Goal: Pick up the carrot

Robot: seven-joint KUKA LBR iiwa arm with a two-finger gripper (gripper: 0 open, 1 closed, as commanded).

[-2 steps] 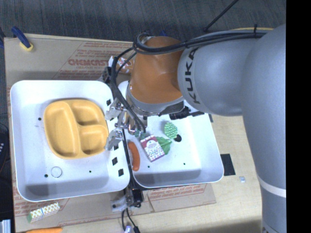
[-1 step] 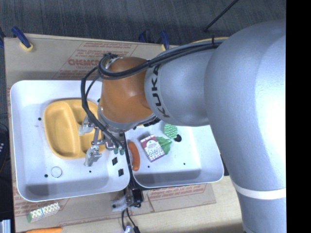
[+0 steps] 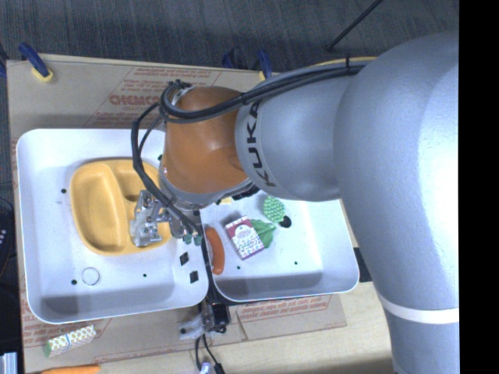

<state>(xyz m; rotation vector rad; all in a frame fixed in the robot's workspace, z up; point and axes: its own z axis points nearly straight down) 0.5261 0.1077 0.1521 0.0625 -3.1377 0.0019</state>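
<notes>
Down at the bench, the grey arm (image 3: 374,123) sweeps in from three o'clock, its smooth rounded casing filling much of the right side, and a glossy orange band (image 3: 204,142) sits just above the wrist. Black cables (image 3: 152,119) loop over that band. Below it the gripper (image 3: 152,224), a cluster of bare metal parts, hangs over the left bin (image 3: 47,232) at the right edge of a yellow dish (image 3: 97,205); whether the claw is open or closed I cannot tell, since the metal parts blur together.

That dish is smooth matte plastic, rounded at its corners, with a shallow hollow, and lies toward the middle of the left bin. Both bins are shallow white trays with soft rounded rims, touching along their shared inner wall.

The carrot (image 3: 216,252), a short orange rod with rounded ends, lies in the right bin (image 3: 335,263) at about seven o'clock of it, just beside the shared wall and running roughly along it. It lies apart from the gripper, to the gripper's four o'clock. Just beside the carrot, at its three o'clock, sits a small flat red-and-white printed packet (image 3: 245,238), and a green ribbed piece (image 3: 272,207) lies at the packet's one o'clock.

Brown printed cardboard (image 3: 117,92) underlies the bins, and a small patterned wrapper (image 3: 70,339) rests on it at seven o'clock.
</notes>
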